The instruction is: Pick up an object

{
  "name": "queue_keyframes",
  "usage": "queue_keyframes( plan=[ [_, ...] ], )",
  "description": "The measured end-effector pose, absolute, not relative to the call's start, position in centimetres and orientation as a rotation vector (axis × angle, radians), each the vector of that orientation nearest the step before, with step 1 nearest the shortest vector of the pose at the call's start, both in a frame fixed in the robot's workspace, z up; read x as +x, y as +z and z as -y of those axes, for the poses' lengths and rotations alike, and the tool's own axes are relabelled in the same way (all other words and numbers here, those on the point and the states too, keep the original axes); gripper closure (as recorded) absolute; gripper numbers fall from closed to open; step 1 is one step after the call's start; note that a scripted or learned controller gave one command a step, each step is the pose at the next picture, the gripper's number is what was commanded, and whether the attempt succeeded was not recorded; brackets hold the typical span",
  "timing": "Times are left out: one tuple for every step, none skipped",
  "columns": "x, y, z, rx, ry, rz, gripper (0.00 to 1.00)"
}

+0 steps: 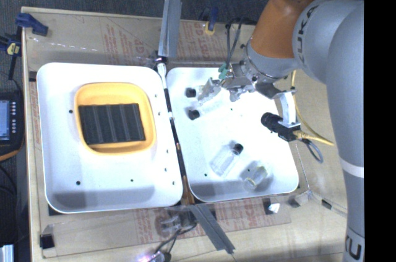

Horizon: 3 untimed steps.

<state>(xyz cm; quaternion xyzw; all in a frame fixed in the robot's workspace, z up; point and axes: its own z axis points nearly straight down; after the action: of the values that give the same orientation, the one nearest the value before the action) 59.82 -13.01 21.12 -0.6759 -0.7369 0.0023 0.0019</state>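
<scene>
Nearest, at the front of the right bin (286,183), lies a small clear jar (255,175) on its side, and just beside it, toward the middle, a clear bottle (223,160) with a dark cap, also lying down. Farther back sit two small black caps (190,92) (193,113), one behind the other and a little apart, near the wall shared with the left bin (55,183). That left bin holds a yellow tray (83,98) with a dark ribbed insert (111,123).

Reaching in from the right, the gripper (232,86) is low over the back of the right bin, with a pale clear scrap (208,91) just to its side. It is too blurred to say whether the two touch. Whether the claw is apart, together or clamped on anything cannot be told, and nothing visibly hangs from it.

By my reading, this is the reach-and-grasp step, with the clear scrap the likeliest target and no lift yet under way. The next move calls for the claw to straddle that scrap squarely, close firmly and rise straight. A thin, see-through piece may well slip or skid aside against the smooth white floor.
</scene>
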Motion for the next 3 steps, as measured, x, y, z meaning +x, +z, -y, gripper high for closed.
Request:
queue_keyframes(
  plan=[
    [63.6, 9.0, 15.5, -1.997, 0.004, 2.419, 0.00],
    [63.7, 9.4, 12.4, -1.952, 0.007, 2.451, 0.00],
    [65.2, 8.8, 21.4, -1.826, 0.016, 2.538, 0.00]
  ],
)
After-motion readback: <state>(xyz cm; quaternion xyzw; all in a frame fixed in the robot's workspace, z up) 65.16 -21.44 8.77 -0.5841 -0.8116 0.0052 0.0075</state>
